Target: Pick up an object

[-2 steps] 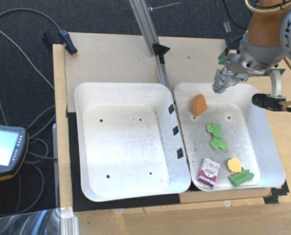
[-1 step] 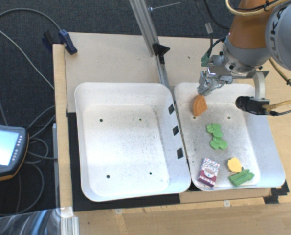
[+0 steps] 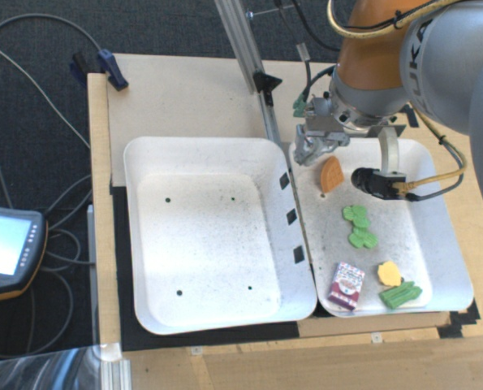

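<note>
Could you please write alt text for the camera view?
The grey arm's tool hangs over the right bin, beside an orange piece. Nearer the camera lie green pieces, a yellow piece and a small packet.

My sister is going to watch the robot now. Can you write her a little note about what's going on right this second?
Tool: low over the far left corner of the right bin, right beside the orange piece. Whether it is gripping anything can't be told from this view.

Things in the right bin: the orange piece at the far end, green leafy piece in the middle, and near the front edge a small pink packet, yellow piece and green bean-like piece.

Done: nothing is seen lifted yet.

Left: close on one object, likely the orange piece, and lift it clear.
</note>
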Tool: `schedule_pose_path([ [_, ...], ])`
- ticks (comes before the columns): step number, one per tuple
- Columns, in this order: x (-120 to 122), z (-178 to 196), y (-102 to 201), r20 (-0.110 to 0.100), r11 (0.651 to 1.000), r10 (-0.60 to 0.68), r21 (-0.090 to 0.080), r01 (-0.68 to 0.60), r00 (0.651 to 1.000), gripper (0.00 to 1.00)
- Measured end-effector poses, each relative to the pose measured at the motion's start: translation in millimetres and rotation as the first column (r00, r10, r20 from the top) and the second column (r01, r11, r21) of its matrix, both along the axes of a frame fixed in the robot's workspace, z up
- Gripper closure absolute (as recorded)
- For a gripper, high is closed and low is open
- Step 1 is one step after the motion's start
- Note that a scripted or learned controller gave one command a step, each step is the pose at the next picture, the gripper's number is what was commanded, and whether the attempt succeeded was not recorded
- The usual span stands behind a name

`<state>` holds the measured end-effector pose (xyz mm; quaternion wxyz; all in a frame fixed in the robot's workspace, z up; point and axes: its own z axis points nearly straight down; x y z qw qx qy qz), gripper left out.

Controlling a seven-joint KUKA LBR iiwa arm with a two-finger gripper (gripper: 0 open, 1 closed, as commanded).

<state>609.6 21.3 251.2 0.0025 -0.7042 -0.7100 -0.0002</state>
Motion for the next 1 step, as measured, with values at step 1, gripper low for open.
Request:
schedule_pose_path([
  [1, -11.3, 0.5, 62.8, -0.001, 1.0, 0.0, 0.0, 0.0, 1.0, 1.0],
])
